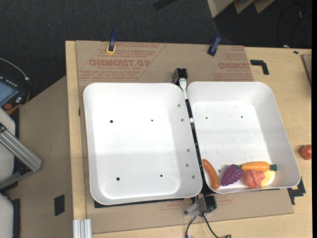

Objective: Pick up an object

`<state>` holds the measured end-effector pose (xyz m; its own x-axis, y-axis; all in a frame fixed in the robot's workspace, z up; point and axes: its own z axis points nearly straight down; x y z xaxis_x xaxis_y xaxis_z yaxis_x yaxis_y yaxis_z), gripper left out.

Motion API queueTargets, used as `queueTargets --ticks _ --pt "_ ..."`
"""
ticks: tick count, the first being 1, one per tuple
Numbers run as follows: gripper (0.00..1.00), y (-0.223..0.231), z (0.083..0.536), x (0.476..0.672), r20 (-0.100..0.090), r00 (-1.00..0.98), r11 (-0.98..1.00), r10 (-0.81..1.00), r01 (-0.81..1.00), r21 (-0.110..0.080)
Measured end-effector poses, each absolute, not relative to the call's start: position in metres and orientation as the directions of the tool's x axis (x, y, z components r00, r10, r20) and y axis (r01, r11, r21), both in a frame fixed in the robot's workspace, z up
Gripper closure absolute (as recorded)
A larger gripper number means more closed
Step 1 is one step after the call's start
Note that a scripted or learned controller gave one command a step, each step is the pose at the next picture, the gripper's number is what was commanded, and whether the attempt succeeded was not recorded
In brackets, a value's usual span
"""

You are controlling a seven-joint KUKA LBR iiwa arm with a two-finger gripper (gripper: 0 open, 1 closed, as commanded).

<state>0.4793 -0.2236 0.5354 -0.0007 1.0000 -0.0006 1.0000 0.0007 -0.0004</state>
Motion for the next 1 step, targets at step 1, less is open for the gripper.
queueTargets --ticks 1 --pt "1.0 -0.2236 0.5354 0.4793 -0.001 -0.001 0.001 1.0 1.0 0.0"
